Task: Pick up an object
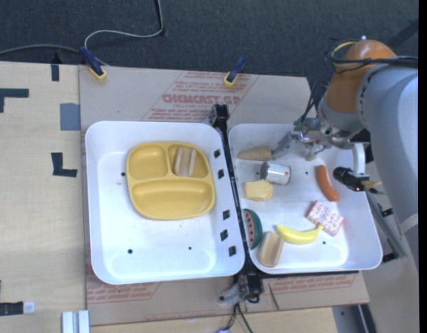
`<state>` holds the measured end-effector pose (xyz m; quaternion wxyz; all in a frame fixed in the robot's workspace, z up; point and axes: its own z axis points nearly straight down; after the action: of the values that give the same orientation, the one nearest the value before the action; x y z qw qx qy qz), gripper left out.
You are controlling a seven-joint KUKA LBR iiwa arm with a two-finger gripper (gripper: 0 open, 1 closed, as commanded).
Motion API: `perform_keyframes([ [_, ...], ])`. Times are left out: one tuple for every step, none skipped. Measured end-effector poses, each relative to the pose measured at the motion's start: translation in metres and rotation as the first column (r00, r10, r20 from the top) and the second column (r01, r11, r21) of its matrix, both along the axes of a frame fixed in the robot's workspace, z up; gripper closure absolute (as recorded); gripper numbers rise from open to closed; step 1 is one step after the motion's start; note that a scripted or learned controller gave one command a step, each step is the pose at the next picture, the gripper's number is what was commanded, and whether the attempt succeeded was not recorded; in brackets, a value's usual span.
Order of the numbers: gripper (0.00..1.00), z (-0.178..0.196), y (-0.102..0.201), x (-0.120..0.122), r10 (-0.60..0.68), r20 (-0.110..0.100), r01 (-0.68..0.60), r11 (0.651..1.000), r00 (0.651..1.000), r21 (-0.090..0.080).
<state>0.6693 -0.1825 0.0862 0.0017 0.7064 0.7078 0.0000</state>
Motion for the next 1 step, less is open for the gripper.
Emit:
perform_keyframes([
  [1.0, 0.0103, -0.0002, 0.0005, 0.002, 0.002, -0.002, 1.0, 1.0, -0.003],
])
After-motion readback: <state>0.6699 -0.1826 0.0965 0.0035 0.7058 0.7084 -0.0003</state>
